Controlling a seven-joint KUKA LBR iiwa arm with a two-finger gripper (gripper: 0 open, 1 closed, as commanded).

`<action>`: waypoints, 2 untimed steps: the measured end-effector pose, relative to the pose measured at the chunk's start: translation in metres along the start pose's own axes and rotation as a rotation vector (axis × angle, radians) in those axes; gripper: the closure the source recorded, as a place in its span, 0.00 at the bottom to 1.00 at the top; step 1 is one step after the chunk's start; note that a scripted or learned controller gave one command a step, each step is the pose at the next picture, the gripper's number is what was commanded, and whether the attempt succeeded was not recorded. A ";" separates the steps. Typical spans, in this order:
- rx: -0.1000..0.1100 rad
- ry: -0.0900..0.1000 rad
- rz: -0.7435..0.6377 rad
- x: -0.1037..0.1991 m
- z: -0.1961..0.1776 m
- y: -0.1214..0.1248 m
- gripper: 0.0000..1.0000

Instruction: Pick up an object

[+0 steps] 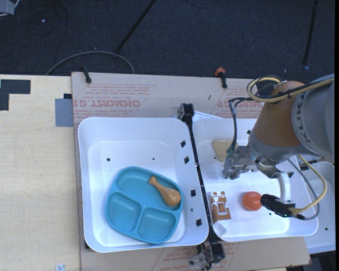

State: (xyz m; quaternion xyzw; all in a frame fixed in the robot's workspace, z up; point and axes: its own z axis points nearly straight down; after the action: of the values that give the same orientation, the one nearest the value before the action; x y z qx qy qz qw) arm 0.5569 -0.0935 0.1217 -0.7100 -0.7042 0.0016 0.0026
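Lying round, axisless, orange ball (251,201) in right bin (271,230); pincer (233,171) aperture unreadable.

Two white bins (96,151) sit on a pale wood worktop (28,179), over brown cardboard (118,97) printed with red lettering. The left bin holds a blue divided tray (130,216) with a tan drumstick (165,191) on it. The right bin holds an orange-red ball (251,201), a white card with a brown pattern (219,205) and a cream lump (221,149). The arm (296,123) is grey with an orange band.
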 end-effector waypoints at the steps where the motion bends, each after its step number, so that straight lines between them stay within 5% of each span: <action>1: -0.008 -0.001 -0.008 0.001 -0.062 -0.003 1.00; 2: -0.009 -0.002 -0.008 0.000 -0.115 -0.003 1.00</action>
State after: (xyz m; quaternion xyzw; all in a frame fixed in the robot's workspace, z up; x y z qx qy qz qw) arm 0.5551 -0.0941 0.2372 -0.7070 -0.7072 -0.0010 -0.0013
